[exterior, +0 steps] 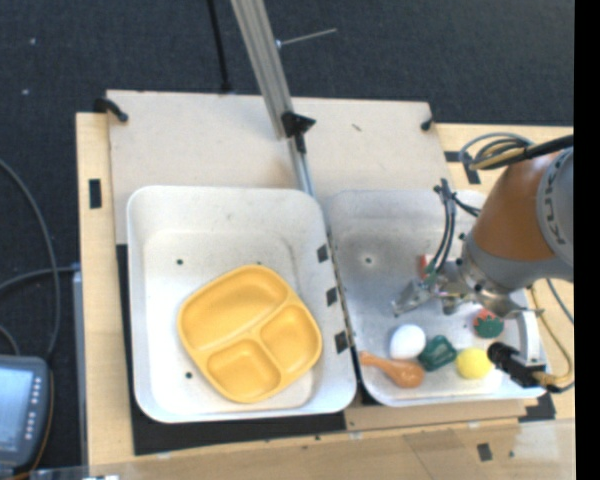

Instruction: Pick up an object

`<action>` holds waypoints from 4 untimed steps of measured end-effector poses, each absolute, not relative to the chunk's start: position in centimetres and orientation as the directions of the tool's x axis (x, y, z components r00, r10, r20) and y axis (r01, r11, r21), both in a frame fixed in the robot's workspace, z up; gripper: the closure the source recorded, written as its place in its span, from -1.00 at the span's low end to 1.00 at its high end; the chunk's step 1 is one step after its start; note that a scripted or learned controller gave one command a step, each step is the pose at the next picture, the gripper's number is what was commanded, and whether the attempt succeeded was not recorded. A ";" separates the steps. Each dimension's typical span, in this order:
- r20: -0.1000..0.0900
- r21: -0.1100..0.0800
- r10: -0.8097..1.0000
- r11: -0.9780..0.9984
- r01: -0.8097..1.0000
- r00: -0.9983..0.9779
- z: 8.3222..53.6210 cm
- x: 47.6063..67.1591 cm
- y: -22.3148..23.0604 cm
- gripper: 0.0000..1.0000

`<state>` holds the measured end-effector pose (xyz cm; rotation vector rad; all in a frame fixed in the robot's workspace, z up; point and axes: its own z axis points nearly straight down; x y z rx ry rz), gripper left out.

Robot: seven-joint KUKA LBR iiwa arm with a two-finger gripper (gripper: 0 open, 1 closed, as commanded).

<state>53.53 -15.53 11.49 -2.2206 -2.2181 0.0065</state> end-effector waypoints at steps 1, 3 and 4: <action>-0.002 -0.001 1.000 -0.002 1.000 0.002 10.0 53.5 -15.7 -1.00; -0.003 0.008 1.000 -0.007 1.000 0.007 16.9 54.0 -16.9 1.00; -0.002 0.007 1.000 0.003 1.000 -0.003 21.4 54.5 -16.8 1.00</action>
